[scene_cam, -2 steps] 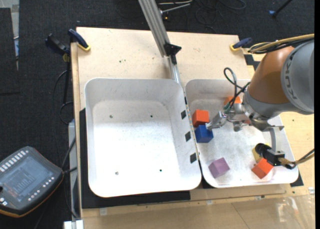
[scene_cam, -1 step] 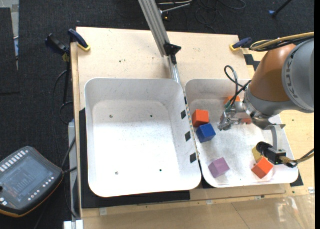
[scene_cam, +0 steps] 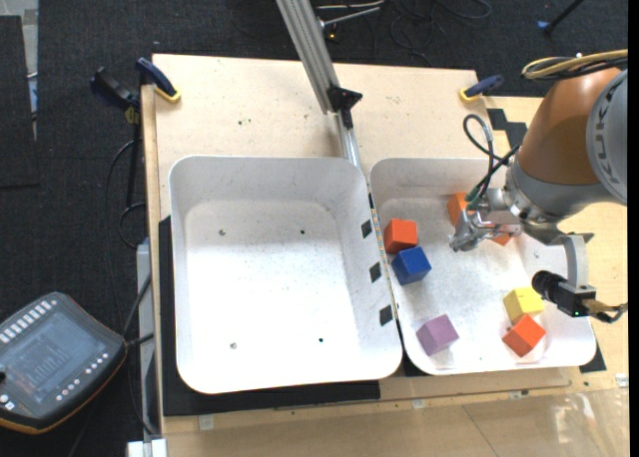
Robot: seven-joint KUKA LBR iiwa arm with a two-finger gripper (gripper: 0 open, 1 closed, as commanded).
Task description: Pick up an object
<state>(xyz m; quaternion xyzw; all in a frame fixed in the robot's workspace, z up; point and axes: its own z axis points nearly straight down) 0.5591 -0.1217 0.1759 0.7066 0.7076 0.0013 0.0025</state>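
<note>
My fingers (scene_cam: pixel 466 237) low over the right bin (scene_cam: pixel 559 360), among the blocks.

I reach in from the right, my grey wrist and orange band above the right bin's far side, and my fingers hang near the bin floor just right of the orange cube (scene_cam: pixel 401 233); I cannot tell whether they are spread or pressed together, and I see nothing between them. A second orange block (scene_cam: pixel 457 208) sits partly hidden right behind them. The blue cube (scene_cam: pixel 410 264) touches the orange cube's near side. Nearer the front lie a purple cube (scene_cam: pixel 437 333), and a yellow cube (scene_cam: pixel 523 301) just above another orange cube (scene_cam: pixel 524 336). The left bin (scene_cam: pixel 200 181) sits beside it on the table (scene_cam: pixel 250 96).
</note>
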